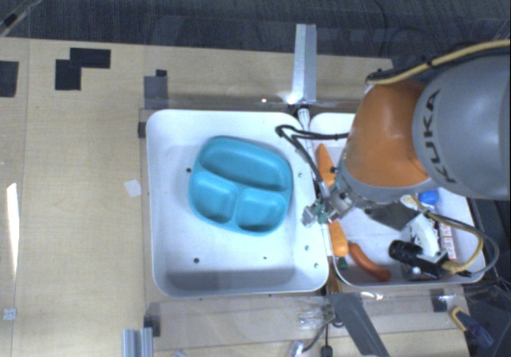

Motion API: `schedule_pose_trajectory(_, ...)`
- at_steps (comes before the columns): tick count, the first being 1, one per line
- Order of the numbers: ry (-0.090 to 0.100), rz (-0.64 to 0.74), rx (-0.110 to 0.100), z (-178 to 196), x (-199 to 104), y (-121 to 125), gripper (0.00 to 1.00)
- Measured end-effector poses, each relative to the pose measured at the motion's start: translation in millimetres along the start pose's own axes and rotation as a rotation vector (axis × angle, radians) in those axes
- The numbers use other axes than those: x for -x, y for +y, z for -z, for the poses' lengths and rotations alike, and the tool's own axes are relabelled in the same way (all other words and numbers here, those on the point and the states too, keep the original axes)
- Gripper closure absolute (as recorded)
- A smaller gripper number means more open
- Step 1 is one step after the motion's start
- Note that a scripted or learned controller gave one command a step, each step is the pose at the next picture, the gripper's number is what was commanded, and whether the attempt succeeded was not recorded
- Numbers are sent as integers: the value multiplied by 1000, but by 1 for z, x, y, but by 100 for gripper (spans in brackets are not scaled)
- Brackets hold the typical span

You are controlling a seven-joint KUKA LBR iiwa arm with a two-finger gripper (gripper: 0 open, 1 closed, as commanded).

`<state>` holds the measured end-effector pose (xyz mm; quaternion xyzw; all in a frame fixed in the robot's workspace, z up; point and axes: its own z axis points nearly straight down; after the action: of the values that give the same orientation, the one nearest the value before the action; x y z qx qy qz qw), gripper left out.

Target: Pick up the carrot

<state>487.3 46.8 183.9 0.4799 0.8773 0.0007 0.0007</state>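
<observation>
Gripper state cannot be told; carrot lies lengthwise toward the camera beneath it, right bin.

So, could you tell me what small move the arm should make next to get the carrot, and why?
Probably a short, slow descent. The arm's wrist already hangs over the right bin, directly above the carrot, whose orange body shows at the bin's left wall on both sides of the wrist. Its middle is hidden beneath the arm, so the line-up cannot be checked from here.
</observation>
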Motion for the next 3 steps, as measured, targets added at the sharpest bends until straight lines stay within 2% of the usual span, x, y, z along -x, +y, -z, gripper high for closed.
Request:
schedule_pose_trajectory(1, -2, 394, 1, 1, 56, -28, 100)
schedule_pose_trajectory(2, -3, 435, 2, 1, 56, -34, 100)
schedule_pose_trajectory(3, -2, 185, 3, 1, 32, -20, 100)
